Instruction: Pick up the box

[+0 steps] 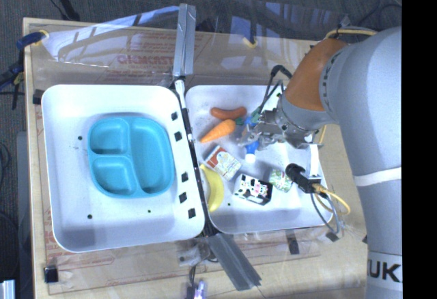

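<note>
Camera view: my gripper (254,132) hangs in the right bin (300,205); its opening I cannot tell.
Box (223,162): near-left of it, tilted, apart.

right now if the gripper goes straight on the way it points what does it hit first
The gripper points toward the view's left and down into the right bin. Going on, it would likely meet the carrot first, or the bin floor before it; depth is unclear from one view.

The grey arm (362,120) reaches in from the right, end effector (254,135) lowered.
</note>
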Available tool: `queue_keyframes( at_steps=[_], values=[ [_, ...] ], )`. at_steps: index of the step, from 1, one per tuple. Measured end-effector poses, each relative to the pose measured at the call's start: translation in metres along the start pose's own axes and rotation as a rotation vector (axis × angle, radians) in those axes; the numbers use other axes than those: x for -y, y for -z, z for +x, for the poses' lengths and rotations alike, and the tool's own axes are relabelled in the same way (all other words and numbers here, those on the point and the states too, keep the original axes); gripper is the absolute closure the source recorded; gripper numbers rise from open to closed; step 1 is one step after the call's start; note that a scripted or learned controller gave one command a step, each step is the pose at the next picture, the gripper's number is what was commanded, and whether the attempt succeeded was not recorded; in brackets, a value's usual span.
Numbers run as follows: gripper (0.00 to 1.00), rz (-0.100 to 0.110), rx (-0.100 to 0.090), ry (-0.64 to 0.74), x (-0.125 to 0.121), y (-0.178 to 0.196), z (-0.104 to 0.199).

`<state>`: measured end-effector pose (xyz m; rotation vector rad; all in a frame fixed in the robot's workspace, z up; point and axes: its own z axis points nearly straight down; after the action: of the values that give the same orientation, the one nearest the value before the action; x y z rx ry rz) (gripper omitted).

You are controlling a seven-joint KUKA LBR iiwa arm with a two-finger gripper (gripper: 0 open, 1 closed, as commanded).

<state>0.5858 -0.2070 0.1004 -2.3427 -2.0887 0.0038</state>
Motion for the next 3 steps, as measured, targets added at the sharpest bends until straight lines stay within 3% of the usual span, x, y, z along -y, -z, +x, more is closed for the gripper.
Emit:
queue_keyframes(
  at_steps=[2, 3],
  values=[
    [1.00, 0.003, 0.000, 0.011, 0.000, 0.018, 0.002],
    [1.00, 0.002, 0.002, -0.143, -0.048, -0.007, 0.026]
  ],
)
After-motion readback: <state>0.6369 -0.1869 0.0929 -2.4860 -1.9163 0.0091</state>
